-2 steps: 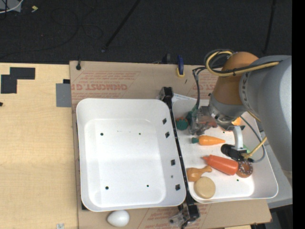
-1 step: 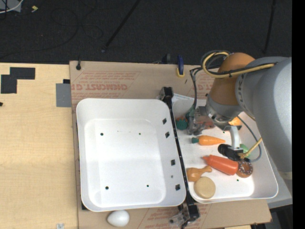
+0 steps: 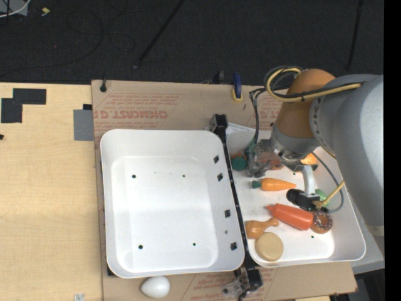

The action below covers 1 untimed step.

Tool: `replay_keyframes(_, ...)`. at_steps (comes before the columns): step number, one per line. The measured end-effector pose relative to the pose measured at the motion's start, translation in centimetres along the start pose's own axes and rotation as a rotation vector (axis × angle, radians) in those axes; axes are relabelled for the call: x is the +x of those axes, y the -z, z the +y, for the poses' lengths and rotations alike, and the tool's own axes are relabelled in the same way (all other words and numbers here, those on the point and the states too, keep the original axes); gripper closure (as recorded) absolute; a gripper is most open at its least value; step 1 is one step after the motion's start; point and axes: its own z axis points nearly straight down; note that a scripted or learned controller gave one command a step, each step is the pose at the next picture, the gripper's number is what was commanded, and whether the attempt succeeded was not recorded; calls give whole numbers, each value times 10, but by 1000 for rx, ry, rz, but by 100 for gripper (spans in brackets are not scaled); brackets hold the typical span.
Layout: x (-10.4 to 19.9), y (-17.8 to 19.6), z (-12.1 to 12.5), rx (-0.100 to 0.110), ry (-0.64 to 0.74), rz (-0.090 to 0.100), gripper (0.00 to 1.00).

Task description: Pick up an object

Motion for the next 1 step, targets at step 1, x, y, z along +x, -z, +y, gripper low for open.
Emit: replay_keyframes(1,-2,1,-46,1,-2,0,0)
